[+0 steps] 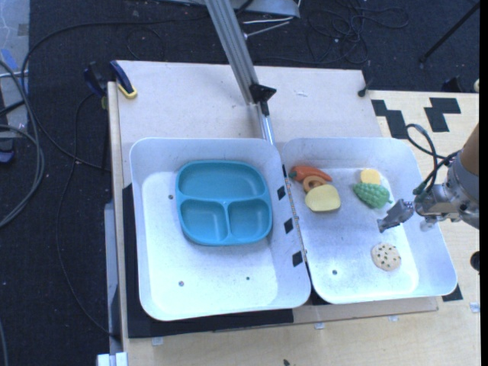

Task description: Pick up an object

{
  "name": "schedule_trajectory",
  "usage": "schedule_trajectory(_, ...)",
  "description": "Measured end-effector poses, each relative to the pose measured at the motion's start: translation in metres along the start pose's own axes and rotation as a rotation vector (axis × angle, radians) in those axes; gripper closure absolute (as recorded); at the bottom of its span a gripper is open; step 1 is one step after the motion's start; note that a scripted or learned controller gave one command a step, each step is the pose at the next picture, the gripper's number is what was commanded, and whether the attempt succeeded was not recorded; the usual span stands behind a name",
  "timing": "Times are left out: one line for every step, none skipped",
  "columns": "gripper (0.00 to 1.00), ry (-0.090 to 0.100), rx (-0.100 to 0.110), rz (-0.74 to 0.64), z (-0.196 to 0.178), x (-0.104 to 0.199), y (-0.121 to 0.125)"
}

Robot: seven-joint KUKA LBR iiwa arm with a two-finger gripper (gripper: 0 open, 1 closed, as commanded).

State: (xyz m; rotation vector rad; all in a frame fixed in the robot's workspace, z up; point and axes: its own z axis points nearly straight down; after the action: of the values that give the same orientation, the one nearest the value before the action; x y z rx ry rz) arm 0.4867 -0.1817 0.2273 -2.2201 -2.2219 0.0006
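gripper (393, 218) hangs over the right bin (435, 277), too small and dark to tell its grip | cookie (386, 257) lies just below it, apart | green and yellow toy (371, 191) sits near, above it | yellow piece (323, 198) touches orange carrot (310, 176) further left | blue tray (225, 203) rests in left bin (156, 280)

Bright, even light falls from above on my table (229, 101); the two white bins (221, 280) glare nearly washed out, their grain speckled with noise. Shadows are soft and short beneath the bins' near edges. The dark floor (61, 36) beyond the table stays dim. My pincer (396, 218) looks slightly blurred.
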Motion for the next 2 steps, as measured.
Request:
schedule_trajectory(0.0,0.002,0.004,0.002,0.063,0.001,-0.003)
schedule_trajectory(0.0,0.001,0.004,0.003,0.118,-0.007,-0.009)
